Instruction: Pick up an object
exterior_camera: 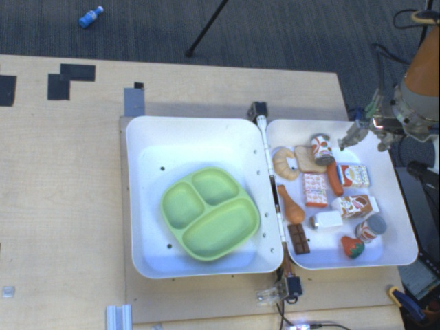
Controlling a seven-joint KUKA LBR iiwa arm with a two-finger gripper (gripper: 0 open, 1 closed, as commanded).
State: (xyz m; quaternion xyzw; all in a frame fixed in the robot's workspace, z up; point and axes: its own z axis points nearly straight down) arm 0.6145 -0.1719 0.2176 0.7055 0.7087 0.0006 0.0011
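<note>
Many small toy foods (330,201) crowd the right bin (405,232); the tool (368,133) hangs above, fingers parted, gripping nothing.

green plate (210,214), toy food (328,193), tool (368,130)

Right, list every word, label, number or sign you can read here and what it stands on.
No text can be read.
Red-and-white can: print too blurred.
Red checked packet: pattern, no legible words.
Small carton: label too small.
Brown-and-white carton: markings blurred.
Second can: label unreadable.
Black patches on the bench: plain shapes, no characters.
</note>
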